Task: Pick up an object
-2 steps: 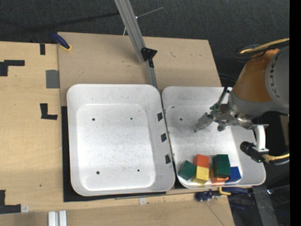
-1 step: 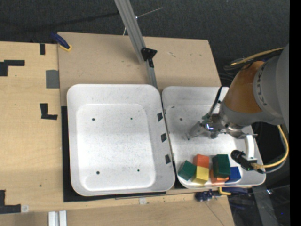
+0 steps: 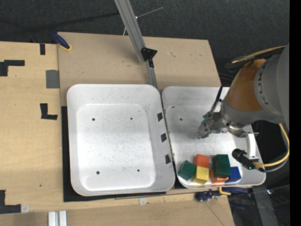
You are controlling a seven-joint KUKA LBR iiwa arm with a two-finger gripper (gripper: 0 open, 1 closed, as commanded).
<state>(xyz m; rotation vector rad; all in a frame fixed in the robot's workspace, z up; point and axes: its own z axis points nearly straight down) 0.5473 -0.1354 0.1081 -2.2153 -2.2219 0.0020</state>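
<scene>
Clearly the objects to pick are the small coloured blocks, gathered in the near corner of the right bin (image 3: 188, 98): a green block (image 3: 187, 169), an orange block (image 3: 202, 160), a yellow block (image 3: 202, 173), a dark green block (image 3: 221, 164) and a blue block (image 3: 234, 173), with something orange-red partly under the dark green one. They lie touching each other in a tight cluster, close to the near wall of the bin. The left bin (image 3: 113, 135) has only bare white floor with a few dark dots.

The gripper (image 3: 204, 130) is low over the middle floor of the right bin, apart from the cluster and farther from the camera. Nothing is visible between its tips, and I cannot tell whether it is apart or together, because it is small and blurred against the speckled white floor.

By their look, the blocks are probably light and stiff, with flat smooth sides, so they should not deform, but they could slip or slide away if touched off-centre. I think the best hold is on two opposite flat faces of a block at the edge of the cluster, for example the green one, since its side toward the left bin is free.

The grey arm (image 3: 263, 88) with its orange band is cut off at the right, and how the blocks are stacked is hard to judge
</scene>
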